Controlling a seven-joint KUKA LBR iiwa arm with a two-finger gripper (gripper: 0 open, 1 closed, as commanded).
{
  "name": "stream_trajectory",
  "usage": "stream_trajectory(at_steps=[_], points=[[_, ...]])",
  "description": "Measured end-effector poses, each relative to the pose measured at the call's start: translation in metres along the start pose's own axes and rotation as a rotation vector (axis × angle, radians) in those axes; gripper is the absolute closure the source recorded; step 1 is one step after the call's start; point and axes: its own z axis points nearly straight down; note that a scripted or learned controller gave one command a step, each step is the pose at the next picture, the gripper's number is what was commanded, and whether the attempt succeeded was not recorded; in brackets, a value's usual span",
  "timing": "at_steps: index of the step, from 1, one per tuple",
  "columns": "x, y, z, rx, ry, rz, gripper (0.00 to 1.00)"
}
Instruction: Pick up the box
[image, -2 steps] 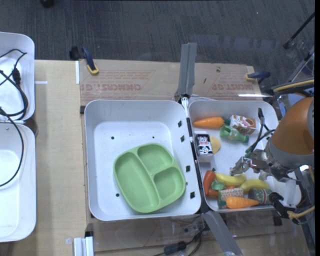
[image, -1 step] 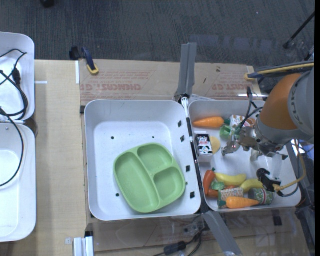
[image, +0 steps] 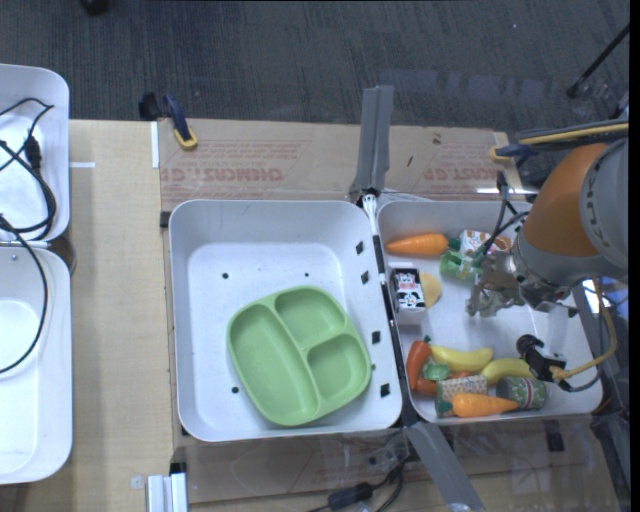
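The box (image: 405, 289) is small, white and black with a red mark. It lies against the left wall of the right bin (image: 578, 405), beside a yellow piece (image: 431, 290). My gripper (image: 488, 301) hangs over the middle of the right bin, about a hand's width to the right of the box and apart from it. Nothing shows in its grasp. The grey arm with its orange band (image: 560, 205) reaches in from the right.
An orange carrot (image: 417, 244) and a green-and-white packet (image: 466, 252) lie at the back of the right bin. Bananas (image: 462, 356), a red pepper (image: 416, 362), another carrot (image: 482, 405) and a can (image: 528, 393) crowd its front. The left bin (image: 190, 300) holds a green divided plate (image: 298, 354).
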Motion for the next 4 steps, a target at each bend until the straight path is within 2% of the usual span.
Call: stream_trajectory(at_steps=[1,2,3,4], points=[[0.0,0.0,0.0,0.0,0.0,0.0,0.0],[0.0,0.035,0.009,0.0,0.0,0.249,0.0],[-0.037,0.112,0.008,0.007,0.013,0.31,0.0],[-0.029,0.084,-0.034,-0.003,0.0,0.293,0.0]])
